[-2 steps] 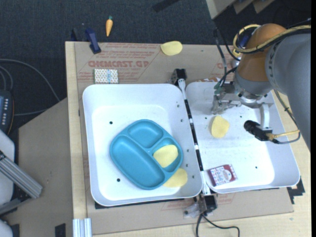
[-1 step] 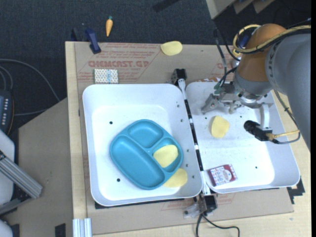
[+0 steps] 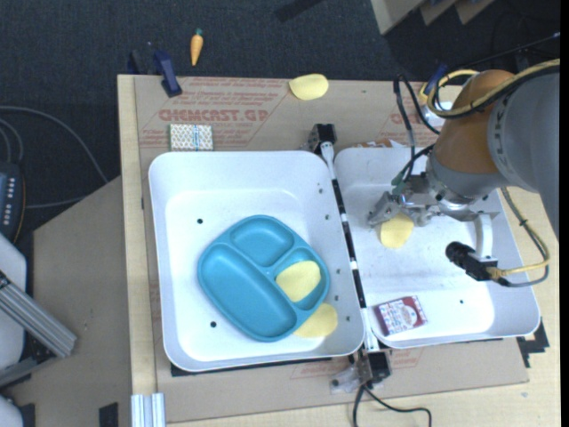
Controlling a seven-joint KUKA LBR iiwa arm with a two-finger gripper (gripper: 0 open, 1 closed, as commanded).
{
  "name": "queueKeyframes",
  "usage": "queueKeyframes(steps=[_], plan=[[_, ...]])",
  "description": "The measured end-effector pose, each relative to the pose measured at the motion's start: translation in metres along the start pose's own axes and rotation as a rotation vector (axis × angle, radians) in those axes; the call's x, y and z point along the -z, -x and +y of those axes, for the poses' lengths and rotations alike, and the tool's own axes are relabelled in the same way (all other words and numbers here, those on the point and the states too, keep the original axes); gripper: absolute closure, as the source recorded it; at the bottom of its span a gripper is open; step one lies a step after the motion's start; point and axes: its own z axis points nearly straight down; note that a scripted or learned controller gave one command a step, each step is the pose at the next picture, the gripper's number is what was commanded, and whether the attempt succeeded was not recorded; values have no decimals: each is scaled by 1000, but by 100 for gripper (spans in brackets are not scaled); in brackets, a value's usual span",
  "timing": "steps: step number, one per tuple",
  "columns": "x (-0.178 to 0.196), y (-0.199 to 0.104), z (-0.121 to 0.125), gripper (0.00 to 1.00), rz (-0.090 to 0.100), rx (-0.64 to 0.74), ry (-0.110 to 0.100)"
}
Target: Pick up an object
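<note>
In the right bin [image 3: 498,314], a soft yellow lump [image 3: 396,232] lies near the far left part. My gripper [image 3: 398,213] hangs right over it, fingers spread to either side of the lump's top, open, and the lump rests on the bin floor. A red-and-white packet [image 3: 398,315] lies near the right bin's front edge. The left bin [image 3: 178,194] holds a blue divided plate [image 3: 244,278] with a yellow piece [image 3: 299,278] in one compartment. Another yellow piece [image 3: 317,321] lies against the plate's front right rim.
The grey arm with its orange band [image 3: 476,118] covers the right bin's far right corner, and a black cable plug [image 3: 467,258] hangs over the bin's right side. On the bench behind the bins lie a yellow lump [image 3: 308,86], a small patterned packet [image 3: 191,136] and a blue clip [image 3: 166,72].
</note>
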Motion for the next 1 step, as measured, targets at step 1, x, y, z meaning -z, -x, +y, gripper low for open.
queueKeyframes(steps=[1], plan=[[10,0,1,100,0,0,3]])
